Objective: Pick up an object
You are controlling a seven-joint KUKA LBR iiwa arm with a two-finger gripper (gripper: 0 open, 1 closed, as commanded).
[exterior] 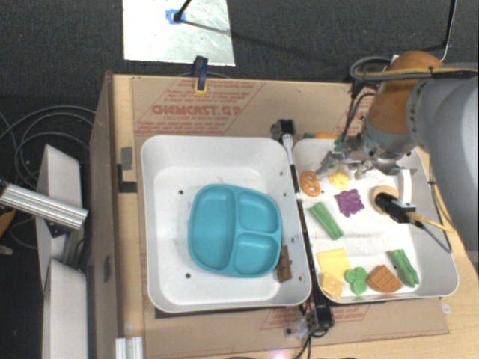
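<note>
My gripper (346,164) hangs over the far part of the right bin (441,264), its fingers spread open and nothing between them. Just below the fingertips lies a small yellow toy piece (339,179). Left of that is an orange pretzel (309,183), and nearer the camera a purple grape bunch (349,201). A long green piece (326,220) lies in the bin's middle left. Along the near edge sit a yellow cheese wedge (333,261), a green lump (357,279), a brown waffle (384,279) and a green pickle (404,266).
The left bin (168,159) holds a blue divided plate (234,230) and a small brown piece (284,264) by its right wall. An orange-yellow bit (325,135) lies at the right bin's far rim. The arm's grey body covers the right bin's far right corner.
</note>
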